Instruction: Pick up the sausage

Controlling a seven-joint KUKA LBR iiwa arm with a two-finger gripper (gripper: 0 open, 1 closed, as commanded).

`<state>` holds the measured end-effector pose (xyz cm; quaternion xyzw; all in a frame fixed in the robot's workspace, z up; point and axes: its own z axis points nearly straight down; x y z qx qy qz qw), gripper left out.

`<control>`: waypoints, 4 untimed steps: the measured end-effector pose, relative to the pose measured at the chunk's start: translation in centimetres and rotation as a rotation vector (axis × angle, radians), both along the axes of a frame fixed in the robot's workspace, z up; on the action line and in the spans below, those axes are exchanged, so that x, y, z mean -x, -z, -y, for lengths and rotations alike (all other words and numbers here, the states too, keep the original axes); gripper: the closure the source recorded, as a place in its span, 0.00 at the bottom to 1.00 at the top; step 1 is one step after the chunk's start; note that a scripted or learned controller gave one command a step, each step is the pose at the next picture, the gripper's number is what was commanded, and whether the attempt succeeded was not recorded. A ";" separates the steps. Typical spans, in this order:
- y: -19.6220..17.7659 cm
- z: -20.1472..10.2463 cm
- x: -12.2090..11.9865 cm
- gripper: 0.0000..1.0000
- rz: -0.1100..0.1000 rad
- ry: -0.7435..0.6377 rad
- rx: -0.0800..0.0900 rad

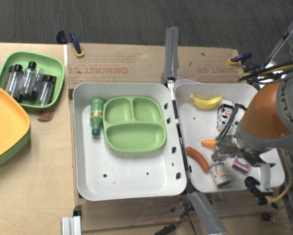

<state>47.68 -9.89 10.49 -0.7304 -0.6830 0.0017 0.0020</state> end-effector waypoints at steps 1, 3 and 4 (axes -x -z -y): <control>1.4 8.0 -0.2 1.00 0.001 0.197 0.001; -0.6 6.1 0.0 1.00 0.003 0.168 0.002; 1.5 3.8 0.1 1.00 0.001 -0.092 -0.001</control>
